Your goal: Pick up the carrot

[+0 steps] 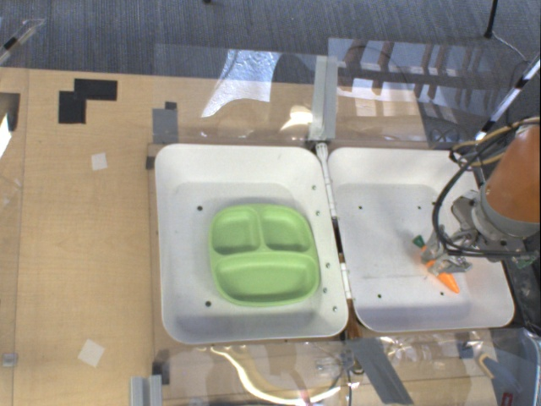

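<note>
Near the right-hand shallow white plastic bin's (380, 227) front right corner, a small orange carrot with a green leafy top (448, 282) lies on the floor, directly under the grey arm's gripper (442, 256); whether it is apart or together cannot be told from above. A clean pick likely means straddling the carrot's middle across its width before closing. Well apart, the left bin (182, 227) holds a green three-compartment plastic tray (264, 254).
</note>
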{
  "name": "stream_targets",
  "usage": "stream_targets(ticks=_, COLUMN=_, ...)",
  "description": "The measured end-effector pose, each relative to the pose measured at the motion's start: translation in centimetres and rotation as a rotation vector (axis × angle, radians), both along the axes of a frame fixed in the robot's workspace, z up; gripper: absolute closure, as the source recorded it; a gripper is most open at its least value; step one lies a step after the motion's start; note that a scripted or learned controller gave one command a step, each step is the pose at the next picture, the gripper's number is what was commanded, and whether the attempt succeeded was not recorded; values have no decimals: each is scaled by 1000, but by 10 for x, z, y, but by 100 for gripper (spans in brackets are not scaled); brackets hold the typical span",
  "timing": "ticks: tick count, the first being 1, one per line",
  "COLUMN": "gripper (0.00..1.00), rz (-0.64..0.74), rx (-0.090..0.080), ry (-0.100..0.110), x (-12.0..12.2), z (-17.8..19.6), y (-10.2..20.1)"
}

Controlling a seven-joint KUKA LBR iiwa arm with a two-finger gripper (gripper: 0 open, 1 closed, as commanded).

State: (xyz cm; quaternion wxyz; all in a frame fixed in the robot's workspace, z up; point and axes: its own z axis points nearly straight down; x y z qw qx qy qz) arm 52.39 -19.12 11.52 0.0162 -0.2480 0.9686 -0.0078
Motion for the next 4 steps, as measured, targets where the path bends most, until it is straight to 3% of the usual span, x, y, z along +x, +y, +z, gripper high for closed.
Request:
stream_targets(ticks=1, gripper=0, rz=1, rx=0, ry=1, x=0, z=0, y=0)
stream_targets(ticks=2, gripper=0, rz=176, rx=-4, ry=18, x=-22, z=-24, y=33)
stream_targets(ticks=3, gripper=0, rz=-166, rx=9, ry=16, x=67, z=-25, y=-7)
stream_targets(ticks=4, gripper=0, rz=110, rx=0, ry=16, x=17, z=-24, y=27)
